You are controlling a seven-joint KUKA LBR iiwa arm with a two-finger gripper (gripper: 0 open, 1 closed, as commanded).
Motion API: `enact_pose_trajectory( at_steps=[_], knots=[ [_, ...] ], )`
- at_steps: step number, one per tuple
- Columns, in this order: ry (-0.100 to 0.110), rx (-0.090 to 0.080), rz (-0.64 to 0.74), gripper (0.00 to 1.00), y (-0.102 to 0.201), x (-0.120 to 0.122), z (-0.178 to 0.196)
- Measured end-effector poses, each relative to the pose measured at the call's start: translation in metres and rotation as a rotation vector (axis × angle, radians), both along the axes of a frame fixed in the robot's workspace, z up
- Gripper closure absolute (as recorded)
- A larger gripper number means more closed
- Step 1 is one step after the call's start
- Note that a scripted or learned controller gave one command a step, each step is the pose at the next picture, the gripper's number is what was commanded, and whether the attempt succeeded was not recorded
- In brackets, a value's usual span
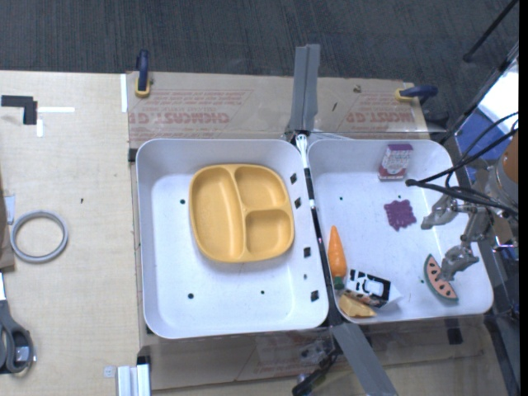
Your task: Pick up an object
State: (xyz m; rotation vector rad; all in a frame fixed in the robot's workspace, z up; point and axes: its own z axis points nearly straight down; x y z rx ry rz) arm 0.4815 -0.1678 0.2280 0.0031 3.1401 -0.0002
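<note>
My gripper (pixel 446 239) hangs over the right edge of the right bin (pixel 363 176), open, with nothing between its fingers. A watermelon slice (pixel 440 280) lies just below its lower finger (pixel 459 261). Purple grapes (pixel 399 214) lie to its left, and a small pink and purple box (pixel 397 161) sits at the bin's back. An orange carrot (pixel 337 252) lies along the bin's left wall. A black and white packet (pixel 369 285) and a yellow piece (pixel 356 306) lie near the front. The left bin (pixel 165 287) holds a yellow divided plate (pixel 242 213).
A ridge (pixel 307 196) separates the two bins. On the bench to the left lie a grey tape roll (pixel 37 236) and scissors (pixel 12 346). Clamps (pixel 143 73) (pixel 417 94) hold the cardboard behind the bins. Cables (pixel 462 172) run at the right.
</note>
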Motion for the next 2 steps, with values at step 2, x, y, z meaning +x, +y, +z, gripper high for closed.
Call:
enact_pose_trajectory(
  at_steps=[2],
  knots=[
    [-0.003, -0.001, -0.160, 0.00, -0.019, 0.164, -0.057]
  ],
)
